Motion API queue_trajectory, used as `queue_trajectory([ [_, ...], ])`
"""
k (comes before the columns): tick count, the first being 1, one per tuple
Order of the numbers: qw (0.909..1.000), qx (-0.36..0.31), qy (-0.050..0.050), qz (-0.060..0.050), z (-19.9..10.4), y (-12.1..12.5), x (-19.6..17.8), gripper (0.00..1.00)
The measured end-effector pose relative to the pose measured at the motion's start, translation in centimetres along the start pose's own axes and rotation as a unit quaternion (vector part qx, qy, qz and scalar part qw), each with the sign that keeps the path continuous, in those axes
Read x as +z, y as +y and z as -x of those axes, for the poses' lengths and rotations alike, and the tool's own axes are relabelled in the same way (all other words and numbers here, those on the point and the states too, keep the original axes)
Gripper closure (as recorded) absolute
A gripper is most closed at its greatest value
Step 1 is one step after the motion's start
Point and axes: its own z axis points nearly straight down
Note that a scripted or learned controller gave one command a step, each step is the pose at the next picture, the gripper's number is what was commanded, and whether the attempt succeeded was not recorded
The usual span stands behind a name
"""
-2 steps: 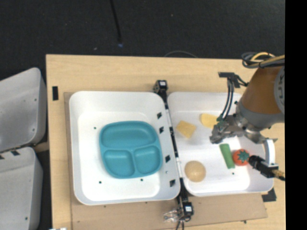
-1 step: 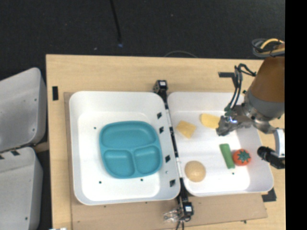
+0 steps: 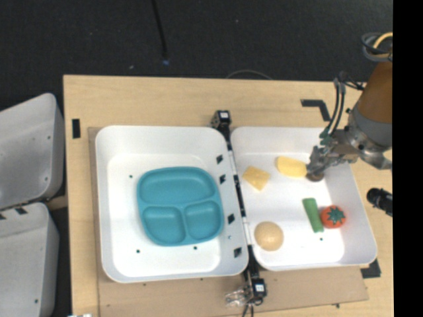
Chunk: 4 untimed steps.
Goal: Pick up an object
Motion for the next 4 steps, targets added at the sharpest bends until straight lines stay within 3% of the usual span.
queue_trajectory([
  [4,1.0,-0.001,0.001,-0.002,-21.1,9.9,-0.2,1.0],
])
